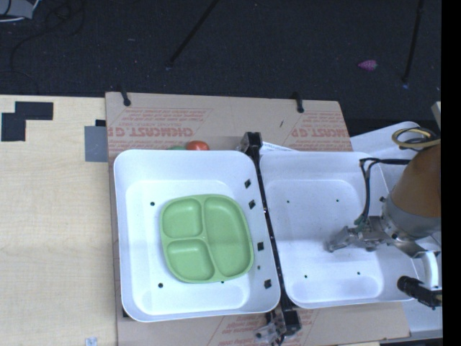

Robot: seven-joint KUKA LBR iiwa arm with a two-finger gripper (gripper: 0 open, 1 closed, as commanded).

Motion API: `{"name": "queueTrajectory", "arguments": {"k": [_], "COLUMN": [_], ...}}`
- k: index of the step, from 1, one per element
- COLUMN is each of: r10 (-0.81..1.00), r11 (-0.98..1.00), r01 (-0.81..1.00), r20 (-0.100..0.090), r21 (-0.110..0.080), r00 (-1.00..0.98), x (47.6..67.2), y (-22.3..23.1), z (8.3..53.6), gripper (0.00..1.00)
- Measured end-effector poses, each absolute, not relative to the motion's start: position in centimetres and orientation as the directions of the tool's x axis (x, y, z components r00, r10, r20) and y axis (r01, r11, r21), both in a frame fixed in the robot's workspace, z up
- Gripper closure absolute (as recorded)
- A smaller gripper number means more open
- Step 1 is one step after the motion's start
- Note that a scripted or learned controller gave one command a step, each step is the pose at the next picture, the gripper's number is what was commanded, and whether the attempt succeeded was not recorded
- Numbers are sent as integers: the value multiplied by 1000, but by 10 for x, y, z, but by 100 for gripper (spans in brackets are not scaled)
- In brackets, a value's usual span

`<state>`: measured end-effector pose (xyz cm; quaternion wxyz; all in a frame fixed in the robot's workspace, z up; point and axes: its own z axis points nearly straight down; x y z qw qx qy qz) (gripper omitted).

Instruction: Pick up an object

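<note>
Plate (207, 237) is really the only thing worth grabbing here: a green one with three compartments, lying flat in the middle of the left bin (133, 193). Everything below we'll place relative to that plate.

Our tool (344, 241) is well off to the plate's right, over in the right bin (317, 280), low above that bin's bare white floor. We can't tell from this angle whether it's spread or closed; the tip is just a small grey shape and the arm (421, 186) looms over it. Nothing visible is gripped in it.

What could go wrong, as we see it:

- If the tool closes where it is, we reckon it grabs air, since nothing lies under it that we can make out.
- To reach the plate the arm has to cross the black divider (261, 222) just right of the plate. Staying this low could clip the rim or the clips along it.
- The plate itself looks awkward: shallow, smooth, flat on the floor. A straight-down pinch probably slides off; an edge or an inner ridge seems the only grip.

Also a small red thing (197, 146) sits behind the plate, outside the bin on the cardboard (216, 121). Can't tell what it is.
</note>
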<state>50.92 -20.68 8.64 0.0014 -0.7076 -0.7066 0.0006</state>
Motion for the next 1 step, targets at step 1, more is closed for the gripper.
{"name": "queueTrajectory", "arguments": {"k": [1], "r10": [1000], "r11": [-4], "r01": [1000], "r20": [1], "r21": [-1], "r00": [4], "x": [510], "y": [-208], "z": [99], "gripper": [100]}}
